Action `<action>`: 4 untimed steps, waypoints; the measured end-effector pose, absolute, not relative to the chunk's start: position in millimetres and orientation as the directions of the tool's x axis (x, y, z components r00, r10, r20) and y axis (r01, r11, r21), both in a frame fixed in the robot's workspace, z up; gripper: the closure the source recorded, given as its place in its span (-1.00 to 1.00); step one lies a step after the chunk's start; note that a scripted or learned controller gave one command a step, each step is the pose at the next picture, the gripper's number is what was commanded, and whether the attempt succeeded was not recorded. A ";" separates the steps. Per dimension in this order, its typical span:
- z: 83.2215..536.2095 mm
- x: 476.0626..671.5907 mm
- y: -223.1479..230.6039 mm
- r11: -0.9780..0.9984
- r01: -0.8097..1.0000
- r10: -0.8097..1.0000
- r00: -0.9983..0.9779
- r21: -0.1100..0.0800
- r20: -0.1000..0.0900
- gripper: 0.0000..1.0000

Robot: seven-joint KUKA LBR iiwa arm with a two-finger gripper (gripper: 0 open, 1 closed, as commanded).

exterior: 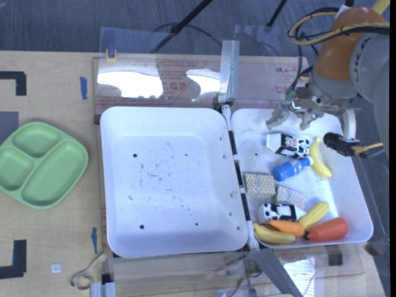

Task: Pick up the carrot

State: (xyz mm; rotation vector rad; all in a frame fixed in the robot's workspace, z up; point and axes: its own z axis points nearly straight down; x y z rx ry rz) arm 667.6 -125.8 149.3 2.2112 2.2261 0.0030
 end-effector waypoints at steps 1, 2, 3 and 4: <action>107.8 667.1 -98.6 0.152 0.988 0.988 -0.152 0.000 0.001 -1.00; 150.9 667.2 -115.5 -0.484 0.875 0.875 0.484 0.002 0.000 -1.00; 161.6 668.4 -112.9 -0.480 0.877 0.877 0.480 0.004 -0.001 1.00; 161.3 668.4 -112.2 -0.479 0.878 0.878 0.479 0.003 -0.001 -1.00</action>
